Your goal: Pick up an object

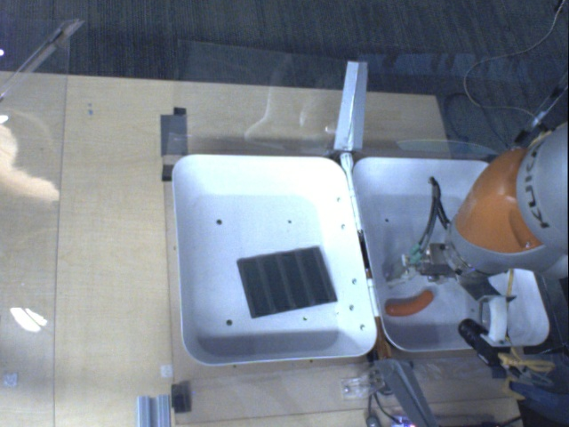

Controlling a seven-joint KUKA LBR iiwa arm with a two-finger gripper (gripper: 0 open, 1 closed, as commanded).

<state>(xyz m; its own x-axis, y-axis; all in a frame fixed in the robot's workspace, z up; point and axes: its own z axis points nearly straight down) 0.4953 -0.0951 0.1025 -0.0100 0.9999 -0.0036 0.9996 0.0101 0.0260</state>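
**Gripper low in the right-hand bin, orange-red sausage shape just beside it**

From the camera above the bench, we see the grey arm with its orange band (498,216) reaching in from the view's right. It ends in the two-finger gripper (416,265), which sits low over the floor of the shallow white right-hand bin (400,194). The tip is small and crowded with cables at this angle, so we cannot tell whether the gripper is released or clenched.

Just beside the gripper, on its side toward the near edge of the view, lies a smooth orange-red sausage-shaped object (409,305). It rests flat on the bin floor, its long axis running roughly across the view with a slight tilt. It appears to lie apart from the gripper, though the gap is narrow and we are not certain of it.

Well apart from the gripper, toward the view's left and past the wall that the two bins share, a dark grey ribbed rectangular mat (286,281) lies flat. It sits in the shallow white left-hand bin (258,194), turned a little askew to that bin's walls and nearer its front than its back.

Beyond the gripper, toward the far edge of the view, a grey metal post (353,105) stands at the seam between the bins. Both bins rest on the pale wooden bench (98,265).
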